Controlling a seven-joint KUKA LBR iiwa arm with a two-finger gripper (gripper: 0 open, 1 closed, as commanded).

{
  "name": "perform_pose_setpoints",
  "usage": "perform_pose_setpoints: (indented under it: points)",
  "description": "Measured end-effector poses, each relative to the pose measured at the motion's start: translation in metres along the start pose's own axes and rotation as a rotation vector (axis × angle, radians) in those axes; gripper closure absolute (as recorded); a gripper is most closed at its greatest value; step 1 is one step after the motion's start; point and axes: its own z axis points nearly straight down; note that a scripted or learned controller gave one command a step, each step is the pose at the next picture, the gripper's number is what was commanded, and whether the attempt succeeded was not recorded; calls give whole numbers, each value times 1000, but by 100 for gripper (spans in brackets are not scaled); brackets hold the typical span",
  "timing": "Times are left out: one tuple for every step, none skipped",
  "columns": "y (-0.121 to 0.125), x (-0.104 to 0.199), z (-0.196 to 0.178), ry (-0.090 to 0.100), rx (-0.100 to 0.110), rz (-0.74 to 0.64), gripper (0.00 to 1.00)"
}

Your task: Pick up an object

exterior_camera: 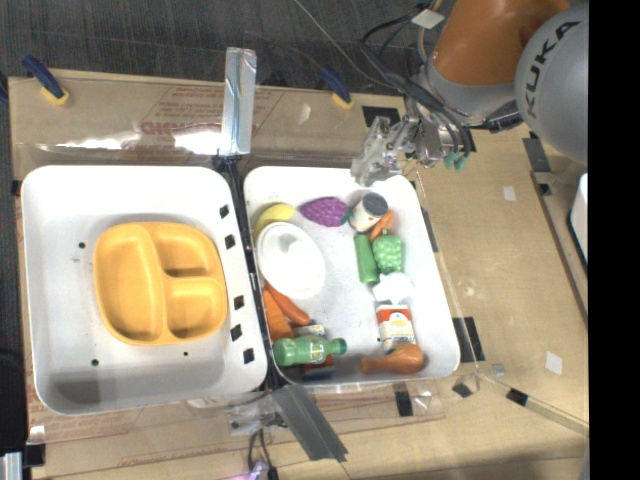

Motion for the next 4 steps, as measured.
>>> perform_pose_setpoints:
  points:
    - [-26,12,-5,8,-3,-226,100]
    - [-44,-2,-21,5,-3,-412,100]
    - [-10,38,3,11,-8,-614,100]
    - [32,123,1,9,-8,-657,100]
